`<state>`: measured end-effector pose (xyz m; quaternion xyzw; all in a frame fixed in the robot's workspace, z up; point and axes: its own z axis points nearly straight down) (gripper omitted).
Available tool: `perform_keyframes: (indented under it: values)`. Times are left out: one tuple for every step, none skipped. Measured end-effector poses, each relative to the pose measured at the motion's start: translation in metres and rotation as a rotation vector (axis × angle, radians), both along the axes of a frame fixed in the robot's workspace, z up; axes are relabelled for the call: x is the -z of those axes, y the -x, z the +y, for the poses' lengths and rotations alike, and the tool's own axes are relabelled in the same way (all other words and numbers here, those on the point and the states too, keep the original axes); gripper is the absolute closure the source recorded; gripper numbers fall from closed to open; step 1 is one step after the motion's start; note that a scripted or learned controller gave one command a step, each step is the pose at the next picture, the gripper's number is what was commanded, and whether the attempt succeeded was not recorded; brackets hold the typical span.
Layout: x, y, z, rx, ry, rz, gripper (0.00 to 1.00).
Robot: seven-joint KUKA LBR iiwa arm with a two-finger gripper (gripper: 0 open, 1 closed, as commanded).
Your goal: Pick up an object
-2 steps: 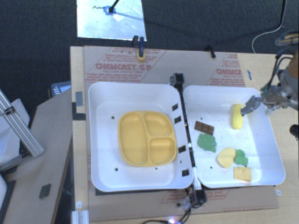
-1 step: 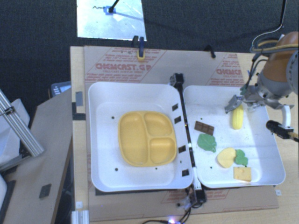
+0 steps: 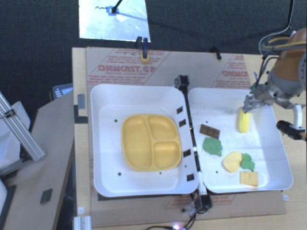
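My gripper (image 3: pixel 250 103) hangs over the far part of the right bin (image 3: pixel 273 176), just above the top end of a yellow corn cob (image 3: pixel 244 122). Nothing shows between its fingers. Further toward the front of that bin lie a brown chocolate bar (image 3: pixel 209 131), a green leafy piece (image 3: pixel 212 145), a pale yellow rounded piece (image 3: pixel 232 161), a small green piece (image 3: pixel 247 162) and a yellow-orange block (image 3: pixel 249 178).
The left bin (image 3: pixel 108 104) holds a yellow divided plate (image 3: pixel 151 142). A black clip strip (image 3: pixel 188 128) runs along the seam between the bins. The grey arm with its orange band (image 3: pixel 290 66) comes in from the right.
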<state>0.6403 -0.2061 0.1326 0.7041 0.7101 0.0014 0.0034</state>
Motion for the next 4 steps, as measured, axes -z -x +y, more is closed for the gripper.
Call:
perform_keyframes:
  values:
    - [0.051,0.099,0.085,0.004,-0.008,0.015,1.0]
    - [-0.059,0.067,0.183,-0.008,-0.007,-0.007,1.0]
    - [-0.051,0.145,0.127,0.013,-0.002,0.01,1.0]
    - [-0.175,0.126,0.171,-0.002,-0.004,-0.009,1.0]
